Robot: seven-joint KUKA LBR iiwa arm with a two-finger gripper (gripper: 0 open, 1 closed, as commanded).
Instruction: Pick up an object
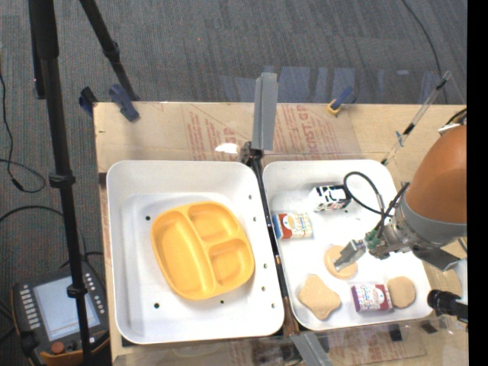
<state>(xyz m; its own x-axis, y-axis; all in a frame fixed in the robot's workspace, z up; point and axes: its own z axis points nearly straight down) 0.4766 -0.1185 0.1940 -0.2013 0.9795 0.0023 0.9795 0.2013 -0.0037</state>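
We see two white bins side by side on the bench. The left bin [126, 204] holds a yellow divided plate [202, 248], lying flat near its centre.

The right bin [297, 175] holds six items. A black-and-white packet [330, 197] lies toward the far side. A small white carton with red and blue print [293, 225] lies near the left wall. A round tan cracker [340, 261] lies in the middle. A lobed tan biscuit [319, 296] lies near the front, with a purple-and-white packet [370, 296] to its right and a small round cookie [401, 291] just beyond that.

The arm enters from the right. We locate the gripper [347, 256] directly over the round tan cracker, its tip overlapping the cracker. We cannot tell how wide the claw stands, nor whether it has hold of anything.
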